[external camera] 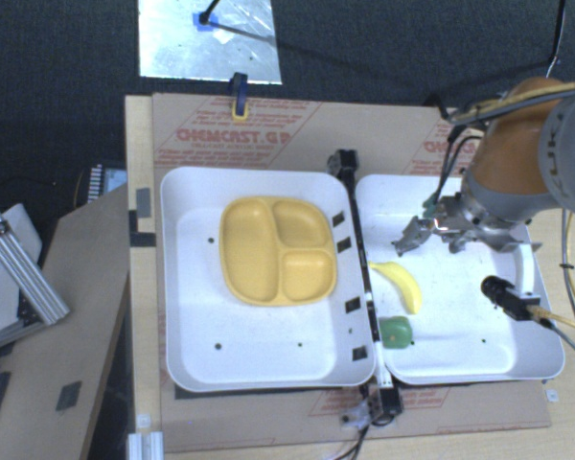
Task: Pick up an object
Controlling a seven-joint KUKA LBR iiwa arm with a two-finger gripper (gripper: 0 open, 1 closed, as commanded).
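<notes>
A yellow banana (402,284) lies in the right bin (460,360), near its left wall. A small green object (396,332) sits just below it, against the same wall. My gripper (429,241) hangs over the upper middle of the right bin, up and to the right of the banana. It is open, its fingers spread apart with nothing between them. It touches neither object.
The left bin (196,353) holds a yellow divided plate (276,250). A black divider with clips (356,257) runs between the bins. The arm's orange band (517,151) and cables stand over the right bin's upper right corner.
</notes>
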